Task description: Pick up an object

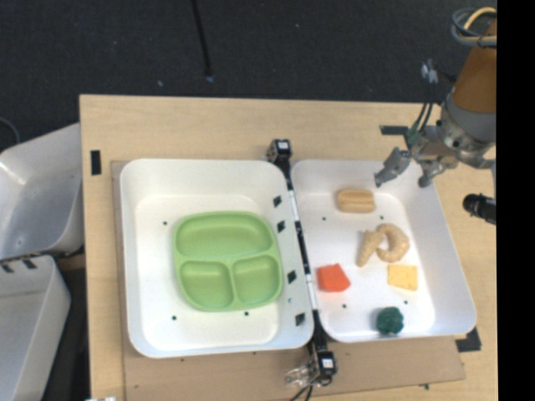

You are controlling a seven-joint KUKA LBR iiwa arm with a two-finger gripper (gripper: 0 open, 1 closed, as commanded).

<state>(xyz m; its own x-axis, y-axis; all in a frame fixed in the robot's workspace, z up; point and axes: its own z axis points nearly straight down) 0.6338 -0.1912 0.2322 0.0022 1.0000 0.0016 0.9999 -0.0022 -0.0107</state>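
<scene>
Gripper (410, 170) over right bin (447, 307) back rim, fingers spread, nothing between them. Bread roll (356, 200) just below-left of it. Croissant (384, 244), orange block (333, 278), cheese wedge (403, 276), green ball (389, 320) farther forward.

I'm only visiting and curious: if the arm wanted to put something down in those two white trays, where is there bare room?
The left bin has bare floor all round the green divided plate, widest along its left. In the right bin, the near-left corner above the orange block is free. The croissant, cheese wedge and bread roll crowd its middle.
</scene>
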